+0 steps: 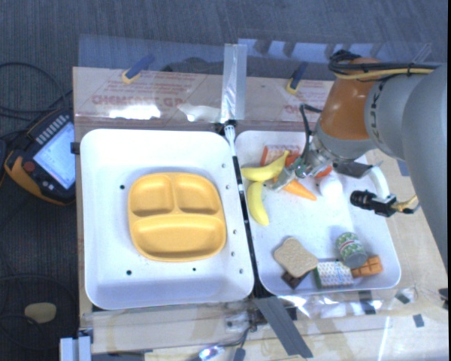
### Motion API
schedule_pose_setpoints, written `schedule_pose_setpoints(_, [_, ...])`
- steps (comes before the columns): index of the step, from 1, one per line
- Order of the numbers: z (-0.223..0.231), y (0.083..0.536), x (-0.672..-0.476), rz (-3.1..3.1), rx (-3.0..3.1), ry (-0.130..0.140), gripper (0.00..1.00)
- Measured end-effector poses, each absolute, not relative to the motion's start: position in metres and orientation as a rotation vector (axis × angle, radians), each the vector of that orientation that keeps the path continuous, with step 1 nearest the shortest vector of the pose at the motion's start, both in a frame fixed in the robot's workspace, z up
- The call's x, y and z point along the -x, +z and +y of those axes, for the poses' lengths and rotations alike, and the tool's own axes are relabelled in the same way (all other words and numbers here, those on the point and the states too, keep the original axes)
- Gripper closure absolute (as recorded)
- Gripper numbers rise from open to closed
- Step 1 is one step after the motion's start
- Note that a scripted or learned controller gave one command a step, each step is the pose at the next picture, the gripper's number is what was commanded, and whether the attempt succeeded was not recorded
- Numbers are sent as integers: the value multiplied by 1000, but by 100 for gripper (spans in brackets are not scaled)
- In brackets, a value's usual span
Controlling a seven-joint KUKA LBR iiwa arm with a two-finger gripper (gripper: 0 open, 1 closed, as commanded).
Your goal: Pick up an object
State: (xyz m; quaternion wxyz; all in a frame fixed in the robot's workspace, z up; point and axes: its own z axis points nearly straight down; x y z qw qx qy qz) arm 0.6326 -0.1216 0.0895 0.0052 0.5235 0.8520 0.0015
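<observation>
My gripper [301, 169] is low over the back of the right bin [310, 222], reaching in from the right. It sits right among a yellow banana [260, 173], an orange carrot [301, 190] and a red-orange piece [264, 155]. A second banana [257, 204] lies just to the left, along the bin's wall. A white object [331, 188] lies beside the gripper on its right. The wrist hides what is directly under the gripper.
At the right bin's front lie a slice of bread [295, 255], a small green can [349, 247], a patterned box [332, 274] and an orange block [370, 265]. The left bin [105, 171] holds a yellow divided plate [177, 215].
</observation>
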Motion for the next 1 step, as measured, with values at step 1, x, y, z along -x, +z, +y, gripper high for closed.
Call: schedule_pose_setpoints(1, [-61,182,-619,2579,-1796,-2,100])
